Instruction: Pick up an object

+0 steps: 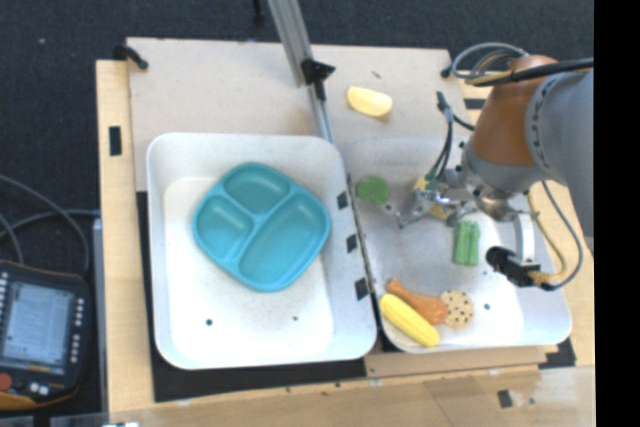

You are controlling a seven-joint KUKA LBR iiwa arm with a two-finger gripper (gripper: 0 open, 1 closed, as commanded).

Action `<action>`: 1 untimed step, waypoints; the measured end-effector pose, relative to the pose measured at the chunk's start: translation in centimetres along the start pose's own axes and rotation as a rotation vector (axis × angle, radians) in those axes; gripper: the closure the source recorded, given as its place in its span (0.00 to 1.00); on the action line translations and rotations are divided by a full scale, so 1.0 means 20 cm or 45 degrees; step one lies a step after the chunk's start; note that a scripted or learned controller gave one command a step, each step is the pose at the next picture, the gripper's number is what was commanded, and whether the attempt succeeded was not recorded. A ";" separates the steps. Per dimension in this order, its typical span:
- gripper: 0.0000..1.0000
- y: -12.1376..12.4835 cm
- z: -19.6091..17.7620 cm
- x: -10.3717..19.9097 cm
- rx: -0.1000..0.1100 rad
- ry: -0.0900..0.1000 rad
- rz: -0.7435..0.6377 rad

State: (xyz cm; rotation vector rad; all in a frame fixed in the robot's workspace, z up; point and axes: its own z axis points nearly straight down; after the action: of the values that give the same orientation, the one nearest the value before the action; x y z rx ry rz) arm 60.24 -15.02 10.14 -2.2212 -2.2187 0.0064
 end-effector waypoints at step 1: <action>1.00 0.01 -0.07 -0.01 -0.011 0.000 0.005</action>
State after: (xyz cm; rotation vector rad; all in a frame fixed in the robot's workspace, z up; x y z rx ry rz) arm 60.47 -15.12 11.61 -2.2293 -2.2190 -0.0027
